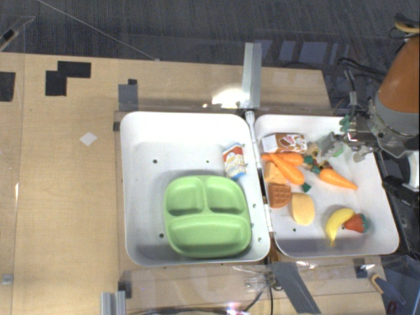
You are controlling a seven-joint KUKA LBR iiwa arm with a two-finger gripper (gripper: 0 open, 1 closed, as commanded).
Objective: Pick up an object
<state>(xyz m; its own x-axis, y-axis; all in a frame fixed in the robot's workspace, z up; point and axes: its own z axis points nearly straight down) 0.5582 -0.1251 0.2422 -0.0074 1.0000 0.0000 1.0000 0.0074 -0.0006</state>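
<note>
Over the right bin (387,238), near its far right corner, the end effector (342,138) hung low above a tight huddle of toy food. Whether it was open or closed could not be told from the camera view, and nothing was plainly held in it. Just beside and below it lay a carrot (338,178), slanted, with a small dark piece at its leafy end. To the left sat a second, bigger carrot (285,166), touching a brown packet (289,142) and a waffle (279,194). Nearer the front were a pale yellow round piece (302,209), a banana (337,223) and a strawberry (355,224), those last two touching.

My judgement was that the crowding posed the main risk: a descent there could land on two things at once, or nudge the slanted carrot so it rolled aside. A tapered carrot could also squirt out of a pinch. The bin wall stood close too, and could foul the approach.

The left bin (141,143) held a green tray (207,216) and a small carton (234,161).
</note>
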